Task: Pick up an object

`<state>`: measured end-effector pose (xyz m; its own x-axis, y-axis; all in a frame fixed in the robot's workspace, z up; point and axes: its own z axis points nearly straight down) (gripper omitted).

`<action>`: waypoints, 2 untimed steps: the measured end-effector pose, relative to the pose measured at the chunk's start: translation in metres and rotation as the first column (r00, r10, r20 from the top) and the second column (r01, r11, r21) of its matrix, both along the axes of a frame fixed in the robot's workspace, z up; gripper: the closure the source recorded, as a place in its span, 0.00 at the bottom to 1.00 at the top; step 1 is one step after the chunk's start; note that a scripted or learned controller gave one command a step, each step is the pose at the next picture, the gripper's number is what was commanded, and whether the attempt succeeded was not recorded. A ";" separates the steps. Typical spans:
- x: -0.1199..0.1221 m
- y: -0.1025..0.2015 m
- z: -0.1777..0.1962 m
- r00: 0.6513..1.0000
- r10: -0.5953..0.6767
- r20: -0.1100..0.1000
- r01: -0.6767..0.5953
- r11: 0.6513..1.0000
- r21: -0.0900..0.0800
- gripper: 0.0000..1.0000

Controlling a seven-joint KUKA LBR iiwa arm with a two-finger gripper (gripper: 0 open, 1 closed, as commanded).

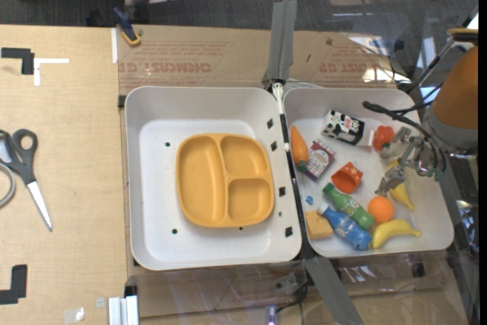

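My gripper (pixel 402 164) hangs over the right side of the right bin (pixel 365 99), reaching in from the right. Just below it lie a small yellow piece (pixel 402 199) and an orange ball (pixel 380 208). A red-orange toy (pixel 383 136) sits just to its upper left. A yellow banana (pixel 394 232) lies near the bin's front right corner. I see no object held in the gripper.
The right bin also holds a red cup (pixel 347 177), a green bottle (pixel 346 203), a blue bottle (pixel 350 229), a carrot (pixel 298 143), a purple packet (pixel 318 160) and a black-and-white box (pixel 344 126). A yellow divided plate (pixel 225 180) lies in the left bin (pixel 144 186).
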<state>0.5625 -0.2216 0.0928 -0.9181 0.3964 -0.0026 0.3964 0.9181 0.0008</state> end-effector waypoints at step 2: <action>-0.077 0.019 -0.001 1.000 0.011 -0.001 -0.011 1.000 0.000 1.00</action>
